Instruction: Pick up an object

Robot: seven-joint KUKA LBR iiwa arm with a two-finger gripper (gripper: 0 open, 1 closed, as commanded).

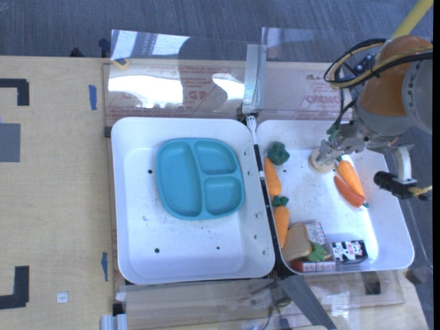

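One carrot [350,181] lies just beside our gripper [330,154], on its near-right side, long axis slanting away; finger state we cannot tell.

Bright even light, glare on clear panels [172,81], soft focus

A pale wooden bench [48,205] stands on grey carpeted floor [206,5].

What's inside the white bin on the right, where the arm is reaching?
The right bin holds three toy carrots, a bread slice, a small black-and-white box and a round tan piece. The gripper covers part of that piece.
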